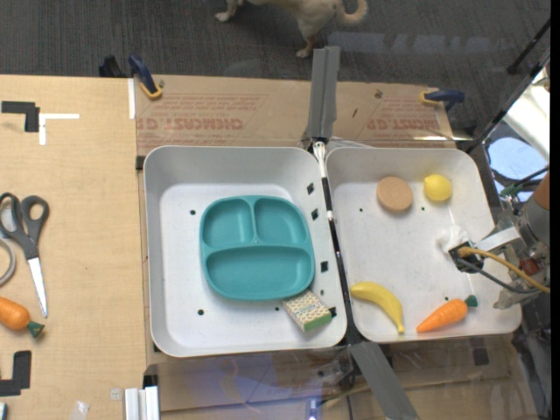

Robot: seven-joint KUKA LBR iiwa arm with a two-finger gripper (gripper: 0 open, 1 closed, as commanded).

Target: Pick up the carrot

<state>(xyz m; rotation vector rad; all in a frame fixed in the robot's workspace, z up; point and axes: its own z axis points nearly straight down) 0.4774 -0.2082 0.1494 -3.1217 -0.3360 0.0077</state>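
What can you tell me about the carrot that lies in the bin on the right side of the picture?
The carrot is orange, smooth and tapered, and looks like a plastic toy. A small green stub sits at its thick end, which points up and to the right. It lies flat on the white floor of the right bin, close to the front right corner. Its thin tip points towards the banana, a little apart from it. Nothing lies on it.

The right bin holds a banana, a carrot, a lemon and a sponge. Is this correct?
Not quite: the camera view shows the sponge in the left bin, beside the teal divided plate. The banana, carrot and lemon are in the right bin.
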